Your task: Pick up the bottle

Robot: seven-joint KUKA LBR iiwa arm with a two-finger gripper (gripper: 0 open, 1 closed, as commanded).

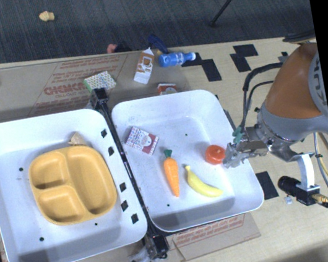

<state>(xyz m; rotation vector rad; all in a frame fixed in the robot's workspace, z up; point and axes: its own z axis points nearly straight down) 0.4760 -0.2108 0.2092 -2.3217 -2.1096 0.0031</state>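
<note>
Claw aperture cannot be told; it sits near the tomato. Bottle lies at 12 o'clock, outside the bins, ungrasped.

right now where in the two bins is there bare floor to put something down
Right bin: bare along its far side, behind the small packet, and along the near edge. Its middle is crowded by carrot, banana, the red-orange piece and the gripper. Left bin: the yellow tray leaves a bare border.

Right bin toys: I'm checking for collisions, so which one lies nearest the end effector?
The red tomato, right beside the end effector at the bin's right wall; banana and carrot lie farther left.
</note>
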